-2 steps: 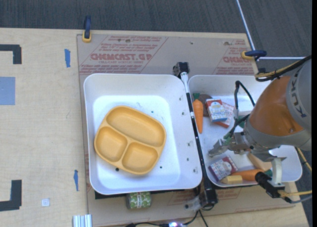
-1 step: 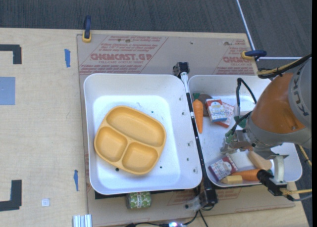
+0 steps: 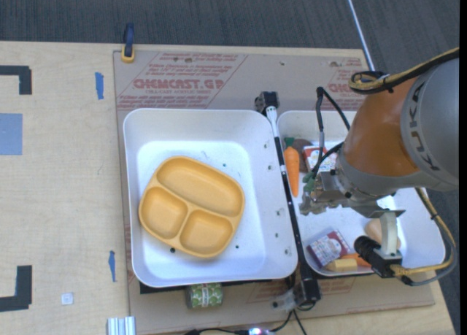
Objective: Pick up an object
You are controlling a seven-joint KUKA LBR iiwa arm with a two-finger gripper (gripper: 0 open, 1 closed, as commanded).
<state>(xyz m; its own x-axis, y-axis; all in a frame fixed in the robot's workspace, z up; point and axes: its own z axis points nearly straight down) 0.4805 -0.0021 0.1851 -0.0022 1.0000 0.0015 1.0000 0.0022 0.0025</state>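
arm: grey KUKA point(image 3: 430, 129) reached in from right, orange wrist band over the right bin point(image 3: 438, 242)
gripper: point(image 3: 315, 198) sat low in right bin; grip state, cannot tell
carrot: point(image 3: 292, 168) orange, tapered, green stub at top; lay along right bin's left wall, just beside the gripper
packet: point(image 3: 329, 247) red-and-white, flat, at right bin's front
left bin: point(image 3: 146, 125) held a yellow three-compartment plate point(image 3: 191, 205)
can: point(image 3: 205, 295) green, on bench in front of left bin

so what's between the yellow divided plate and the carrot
In the camera view, bare white floor of the left bin, then the two bins' adjoining rims, lie between the yellow divided plate and the carrot.
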